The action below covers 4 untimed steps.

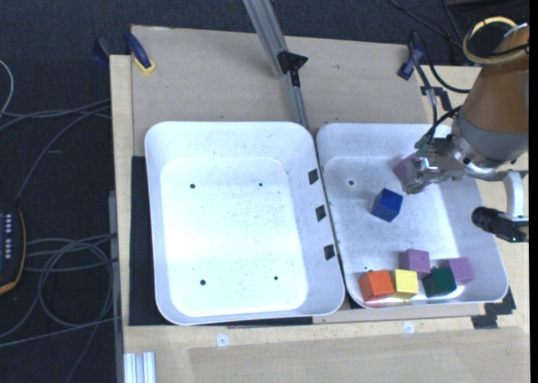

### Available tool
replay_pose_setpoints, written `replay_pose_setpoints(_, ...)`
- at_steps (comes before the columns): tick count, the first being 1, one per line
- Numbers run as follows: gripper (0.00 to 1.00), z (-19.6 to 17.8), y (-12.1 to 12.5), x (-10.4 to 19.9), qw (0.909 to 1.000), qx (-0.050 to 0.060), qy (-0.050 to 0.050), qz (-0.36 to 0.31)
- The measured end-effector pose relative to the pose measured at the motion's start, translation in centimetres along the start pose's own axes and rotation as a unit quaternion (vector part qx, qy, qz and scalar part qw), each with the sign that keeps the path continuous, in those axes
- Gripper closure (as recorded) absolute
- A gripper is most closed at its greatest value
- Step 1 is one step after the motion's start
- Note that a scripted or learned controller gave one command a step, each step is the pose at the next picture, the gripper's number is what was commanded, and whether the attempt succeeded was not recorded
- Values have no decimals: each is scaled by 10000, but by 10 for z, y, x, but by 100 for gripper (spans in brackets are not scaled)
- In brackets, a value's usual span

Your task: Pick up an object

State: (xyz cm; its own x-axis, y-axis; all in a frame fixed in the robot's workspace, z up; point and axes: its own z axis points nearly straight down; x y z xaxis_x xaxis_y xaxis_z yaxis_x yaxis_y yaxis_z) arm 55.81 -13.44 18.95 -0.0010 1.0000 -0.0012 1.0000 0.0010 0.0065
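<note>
Gripper (414,178): in right bin (353,154), finger state unclear
Blue cube (387,204): one
Purple cubes (416,259): two
Orange (377,284), yellow (406,282), green (438,281) cubes: one each
Bins: two

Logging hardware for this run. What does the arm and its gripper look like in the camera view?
The arm is a rounded grey body with a wide orange-brown band above the wrist. A yellowish cable loop sits near its top, and thin dark cables run down its left side. The gripper is a small grey metal piece, blurred. A white bracket with a black knob juts out lower right.

glossy white plastic bins (168,230), wooden bench (218,70)
</note>
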Motion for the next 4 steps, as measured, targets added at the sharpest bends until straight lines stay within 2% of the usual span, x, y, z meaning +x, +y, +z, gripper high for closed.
replay_pose_setpoints(1,100,-31,2,0,10000,4,2,-2)
replay_pose_setpoints(2,100,-28,15,45,10000,19,12,-27)
replay_pose_setpoints(4,100,-55,45,152,10000,16,19,-33)
